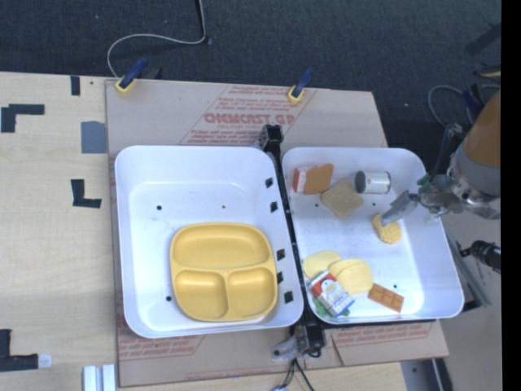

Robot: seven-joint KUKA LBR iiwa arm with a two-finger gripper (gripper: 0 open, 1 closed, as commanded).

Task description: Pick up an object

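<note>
The right bin (431, 243) holds several small items. An orange block (314, 177), a tan square piece (342, 199) and a silver can (373, 182) lie along its far side. A yellow round piece (390, 231) sits near the right wall. My gripper (399, 210) reaches in over the bin's right rim, and its tip is just above and beside this yellow piece. Nothing is visibly held. At the near side lie yellow slices (342, 269), a small red and green carton (332, 293) and a brown wafer (386, 298).
The left bin (146, 186) holds a yellow divided plate (224, 269) at its near right. A black clip strip (281, 218) joins the two bins. Both bins rest on a cardboard sheet (236, 112) held by clamps. A cable (163, 43) runs across the dark floor behind.
</note>
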